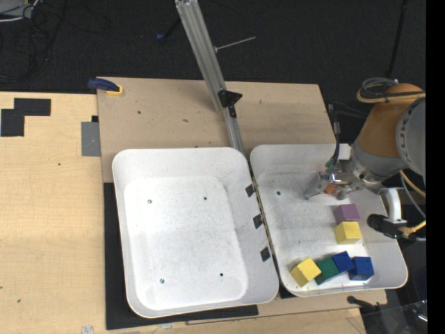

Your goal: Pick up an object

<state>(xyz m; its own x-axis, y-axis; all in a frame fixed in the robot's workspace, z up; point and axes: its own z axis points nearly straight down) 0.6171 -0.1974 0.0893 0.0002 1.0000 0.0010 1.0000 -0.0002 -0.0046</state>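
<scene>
Gripper (327, 185) of the grey arm (389, 141) sits low over the right bin (292, 221), in that bin's upper half, toward one o'clock from the bin's middle. Whether its fingers are spread or pressed together cannot be told at this size; the metal parts blur into one pale cluster, and nothing is seen pinched between them. The arm reaches in from three o'clock, its orange band (379, 127) above the wrist.

Blocks lie in the same bin, all apart from the gripper. A purple block (346, 212) rests at about five o'clock from the gripper, near it, with a yellow block (348, 232) touching its lower side. Further toward six o'clock, along the bin's bottom rim, a row of blocks lies close together: another yellow cube (304, 271) at the nine o'clock end, a green block (326, 269) beside it, then two blue blocks (342, 261) (362, 267).

Beside it, at nine o'clock, stands the left bin (132, 186), with three black clips (257, 220) along the shared edge. A slanted metal rail (205, 54) rises toward twelve o'clock behind the bins.
</scene>
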